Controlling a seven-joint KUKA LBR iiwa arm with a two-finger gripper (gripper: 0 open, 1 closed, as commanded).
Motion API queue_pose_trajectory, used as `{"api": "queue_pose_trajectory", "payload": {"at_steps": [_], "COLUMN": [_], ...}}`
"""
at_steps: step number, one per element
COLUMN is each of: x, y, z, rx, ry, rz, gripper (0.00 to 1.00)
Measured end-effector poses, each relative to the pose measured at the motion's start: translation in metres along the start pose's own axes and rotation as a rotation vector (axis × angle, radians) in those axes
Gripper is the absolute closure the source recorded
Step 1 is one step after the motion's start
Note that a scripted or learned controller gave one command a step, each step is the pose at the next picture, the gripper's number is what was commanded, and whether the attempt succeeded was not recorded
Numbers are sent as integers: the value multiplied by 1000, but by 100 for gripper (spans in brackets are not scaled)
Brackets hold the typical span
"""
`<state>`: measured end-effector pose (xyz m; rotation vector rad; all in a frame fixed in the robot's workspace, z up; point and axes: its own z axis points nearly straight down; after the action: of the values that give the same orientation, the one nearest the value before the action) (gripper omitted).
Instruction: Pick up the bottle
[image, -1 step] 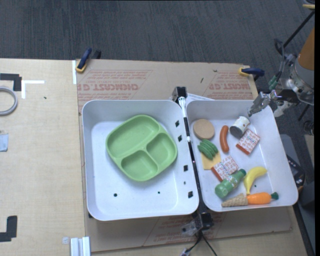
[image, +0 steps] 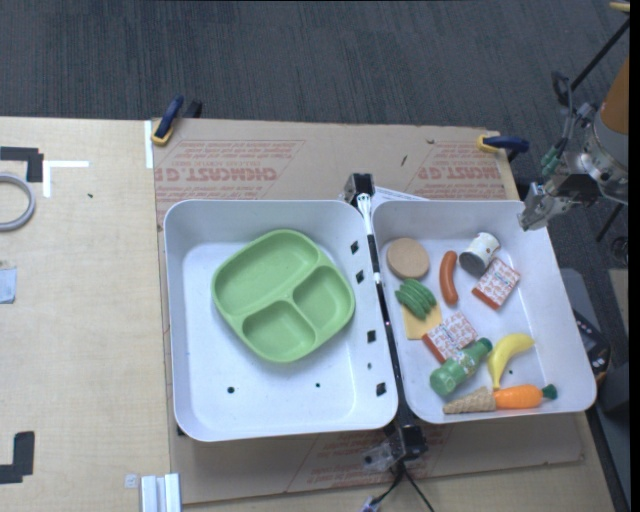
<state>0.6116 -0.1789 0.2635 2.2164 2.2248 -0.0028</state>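
Green bottle (image: 459, 367) lies beside banana (image: 509, 354).

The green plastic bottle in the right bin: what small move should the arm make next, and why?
Probably the gripper should travel toward the near side of the right white bin, until it is above the green plastic bottle. It now sits at the bin's far right corner, while the bottle lies among the toy foods.

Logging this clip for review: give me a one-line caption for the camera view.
Tool hovers over the right bin's far corner, away from the green bottle lying among toy food near the front.
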Motion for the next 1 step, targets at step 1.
{"api": "queue_pose_trajectory", "payload": {"at_steps": [1], "x": [72], "y": [-44], "z": [-10], "rx": [0], "ry": [1], "rz": [28], "gripper": [100]}}
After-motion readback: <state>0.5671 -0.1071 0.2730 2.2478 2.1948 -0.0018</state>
